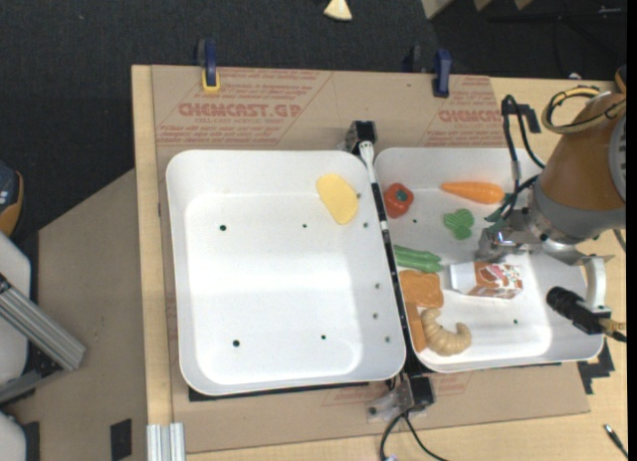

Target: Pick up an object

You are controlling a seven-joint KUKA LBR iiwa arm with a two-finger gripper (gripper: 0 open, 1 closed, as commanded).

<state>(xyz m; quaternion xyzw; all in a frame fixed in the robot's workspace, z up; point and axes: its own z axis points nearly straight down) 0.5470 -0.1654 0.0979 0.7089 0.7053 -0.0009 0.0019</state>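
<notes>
My gripper (495, 247) hangs low in the right bin (528, 349), reaching in from the right. Just in front of it, touching or nearly so, lies a white and red packet (491, 279). I cannot make out whether the packet is held. Around it lie an orange carrot (473, 191), a green broccoli piece (459, 222), a red tomato (398, 200), a green pod (416, 259), an orange bread slice (422, 292) and a tan croissant (445, 338).
In the left bin (199, 280) a yellow oval piece (337, 197) lies near the far right corner. A black divider rail (383, 240) runs between the bins. Two blue clamps (441, 71) hold the board's far edge.
</notes>
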